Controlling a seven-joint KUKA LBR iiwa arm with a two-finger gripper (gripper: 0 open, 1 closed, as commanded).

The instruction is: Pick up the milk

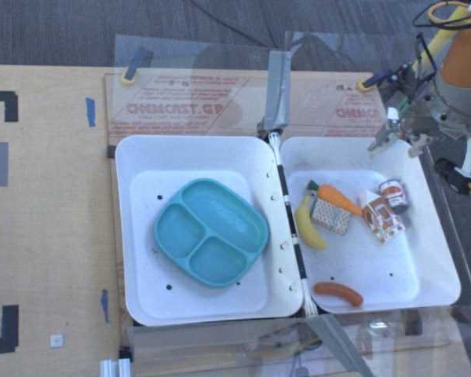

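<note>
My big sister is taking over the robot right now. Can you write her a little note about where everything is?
Claw: up over the far right corner of the right bin, holding nothing.
Milk: small carton lying in the right bin, next to a can.
Also there: carrot, banana, sponge, sausage. Blue plate sits in the left bin.
Done: nothing yet.
Left: reach down, grab the milk, lift it.

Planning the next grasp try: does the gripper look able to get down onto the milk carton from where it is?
Probably yes. The milk carton lies open from above in the right bin, below the gripper; only a small can touches its upper side.
</note>
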